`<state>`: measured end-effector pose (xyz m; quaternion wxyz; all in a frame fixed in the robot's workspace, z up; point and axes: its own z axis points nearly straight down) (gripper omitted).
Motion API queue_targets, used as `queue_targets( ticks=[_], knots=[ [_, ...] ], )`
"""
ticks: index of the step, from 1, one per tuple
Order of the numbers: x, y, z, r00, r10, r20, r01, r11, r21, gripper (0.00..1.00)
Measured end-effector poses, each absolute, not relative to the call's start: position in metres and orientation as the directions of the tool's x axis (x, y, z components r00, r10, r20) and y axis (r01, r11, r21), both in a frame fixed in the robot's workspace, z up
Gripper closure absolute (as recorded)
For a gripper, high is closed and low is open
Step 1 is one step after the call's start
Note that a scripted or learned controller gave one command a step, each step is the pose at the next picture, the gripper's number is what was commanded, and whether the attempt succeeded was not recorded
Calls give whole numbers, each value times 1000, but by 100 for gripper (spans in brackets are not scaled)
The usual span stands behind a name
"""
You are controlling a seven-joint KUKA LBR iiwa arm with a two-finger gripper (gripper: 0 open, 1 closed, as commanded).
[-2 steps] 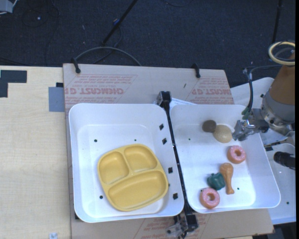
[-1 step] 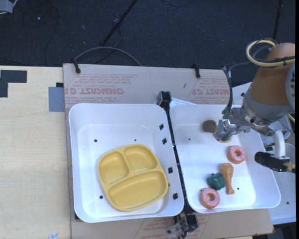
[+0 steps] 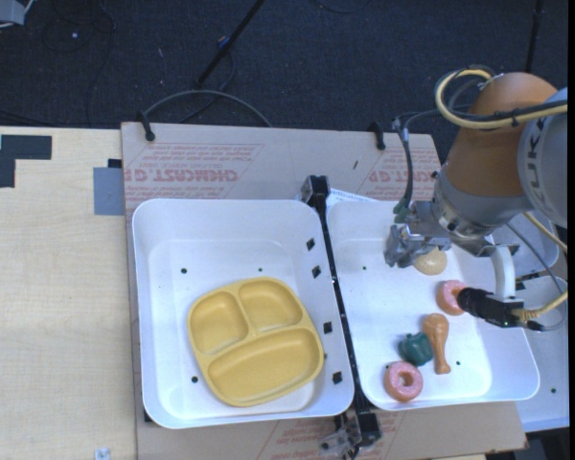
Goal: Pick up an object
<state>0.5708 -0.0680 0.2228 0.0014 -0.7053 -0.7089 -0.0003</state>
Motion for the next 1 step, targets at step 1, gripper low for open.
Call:
queue_targets(
  ticks=[1],
  knots=[
    [576, -8, 229, -5, 1000, 2, 1000, 5, -2, 100]
  ],
)
